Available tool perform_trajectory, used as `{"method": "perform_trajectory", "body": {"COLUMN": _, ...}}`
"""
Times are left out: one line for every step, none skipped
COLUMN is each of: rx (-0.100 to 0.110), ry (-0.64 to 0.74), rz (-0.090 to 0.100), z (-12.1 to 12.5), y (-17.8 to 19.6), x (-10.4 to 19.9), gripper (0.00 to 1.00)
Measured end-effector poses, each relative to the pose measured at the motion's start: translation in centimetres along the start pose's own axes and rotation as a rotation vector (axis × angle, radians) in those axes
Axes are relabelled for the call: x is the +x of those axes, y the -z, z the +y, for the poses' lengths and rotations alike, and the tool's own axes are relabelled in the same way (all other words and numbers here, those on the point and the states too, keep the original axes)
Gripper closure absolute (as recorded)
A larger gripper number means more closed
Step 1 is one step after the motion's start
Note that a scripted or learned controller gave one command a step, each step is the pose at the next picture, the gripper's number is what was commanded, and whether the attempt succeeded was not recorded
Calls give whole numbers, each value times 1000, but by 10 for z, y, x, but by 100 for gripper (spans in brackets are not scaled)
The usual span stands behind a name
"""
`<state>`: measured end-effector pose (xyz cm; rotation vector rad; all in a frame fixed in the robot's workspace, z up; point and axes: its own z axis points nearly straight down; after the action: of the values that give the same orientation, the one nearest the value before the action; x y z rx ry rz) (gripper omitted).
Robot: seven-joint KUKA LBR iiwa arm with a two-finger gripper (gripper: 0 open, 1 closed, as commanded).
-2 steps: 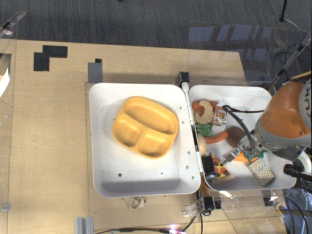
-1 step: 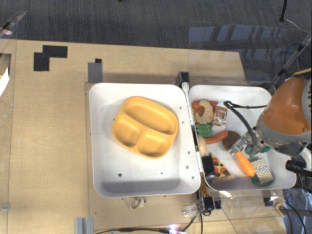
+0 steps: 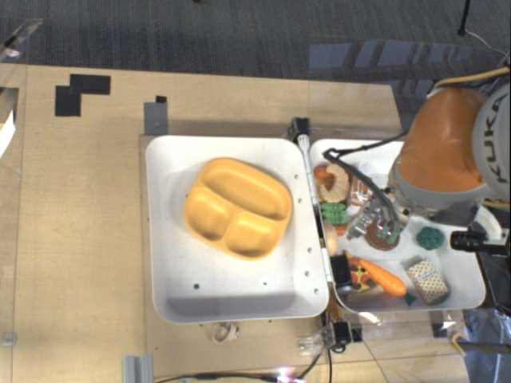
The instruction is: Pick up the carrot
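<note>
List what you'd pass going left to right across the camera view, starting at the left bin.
Left bin → yellow divided plate → rail between the bins → carrot → patterned block → green toy

Light wooden bench [image 3: 80, 238] — bears two shallow white bins side by side. Left bin [image 3: 168, 294] near centre, right bin [image 3: 471, 294] touching its right edge. Black L-shaped mark [image 3: 80, 92] far left on bench top — small grey bracket [image 3: 156, 116] just behind left bin.
</note>
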<state>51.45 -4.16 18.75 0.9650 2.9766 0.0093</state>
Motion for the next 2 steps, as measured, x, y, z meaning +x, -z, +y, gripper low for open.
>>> {"method": "perform_trajectory", "body": {"rx": 3, "ry": -4, "rz": 2, "z": -2, "y": -1, "x": -1, "gripper": 0}}
{"method": "perform_trajectory", "body": {"rx": 5, "ry": 121, "rz": 3, "z": -21, "y": -2, "x": 15, "gripper": 0}}
